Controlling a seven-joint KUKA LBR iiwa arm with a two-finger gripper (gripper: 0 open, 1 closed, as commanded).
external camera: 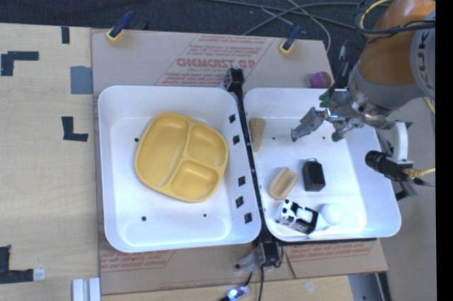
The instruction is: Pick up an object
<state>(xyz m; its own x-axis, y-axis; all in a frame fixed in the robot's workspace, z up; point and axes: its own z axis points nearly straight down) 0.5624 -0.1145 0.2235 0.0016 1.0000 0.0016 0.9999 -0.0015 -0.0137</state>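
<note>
2 white bins (113, 151) are counted, side by side. 1 yellow divided plate (182, 156) is seen at centre left. At lower right, 2 tan pieces (282, 183), 1 black block (313, 175), 1 black-and-white toy (296, 216) and 1 white ball (331, 214) are counted.

- The arm (396, 44) comes in from the right side of the scene, toward the far end, its grey body leaning in leftward.
- An orange band (400, 16) wraps the arm above the wrist; below it sits the grey wrist housing (379, 91).
- The gripper (320, 125) points left and slightly near, its two fingers (306, 125) spread apart with a clear gap between them.
- Nothing sits between the fingers.
</note>
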